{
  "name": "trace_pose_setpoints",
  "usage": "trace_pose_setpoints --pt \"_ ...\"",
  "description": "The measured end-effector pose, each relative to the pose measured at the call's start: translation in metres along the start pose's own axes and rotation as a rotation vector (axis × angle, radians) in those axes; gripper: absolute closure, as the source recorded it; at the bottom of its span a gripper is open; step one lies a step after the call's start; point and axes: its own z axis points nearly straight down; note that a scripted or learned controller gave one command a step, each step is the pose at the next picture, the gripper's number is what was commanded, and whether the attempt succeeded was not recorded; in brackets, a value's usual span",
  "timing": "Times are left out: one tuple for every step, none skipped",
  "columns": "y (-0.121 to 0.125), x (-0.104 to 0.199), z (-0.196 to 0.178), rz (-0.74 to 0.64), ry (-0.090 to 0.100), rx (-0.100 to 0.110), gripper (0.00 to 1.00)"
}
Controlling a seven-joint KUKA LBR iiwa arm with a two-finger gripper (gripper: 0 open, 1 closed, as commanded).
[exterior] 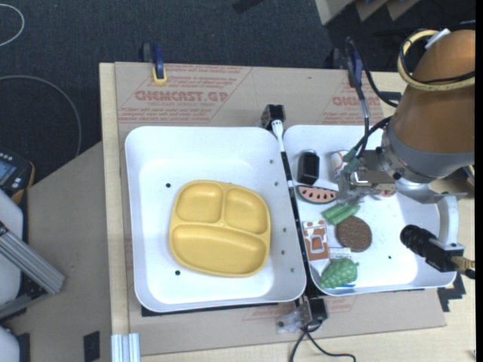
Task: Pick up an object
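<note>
The right bin [392, 266] holds several small items. A black block [307, 167] lies at its far left, with a watermelon slice [317, 195] just in front of it. A green pod-shaped piece [339, 213] sits beside a brown round cookie [353, 234]. An orange and white piece [315, 240] and a green leafy piece [339, 271] lie nearer the front. My gripper [349, 193] hangs low over the bin, right above the green pod and next to the watermelon slice.
The left bin [151, 157] holds a yellow divided plate [220, 228]. A black part of the arm [426, 246] reaches over the right bin's front right corner. The arm's grey and orange body [438, 111] covers the right bin's far right side.
</note>
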Motion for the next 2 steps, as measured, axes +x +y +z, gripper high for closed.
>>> trace_pose_setpoints --pt "-0.001 0.003 0.025 0.0 0.001 0.008 1.0" --pt "0.0 0.003 0.013 0.0 0.001 0.003 1.0"
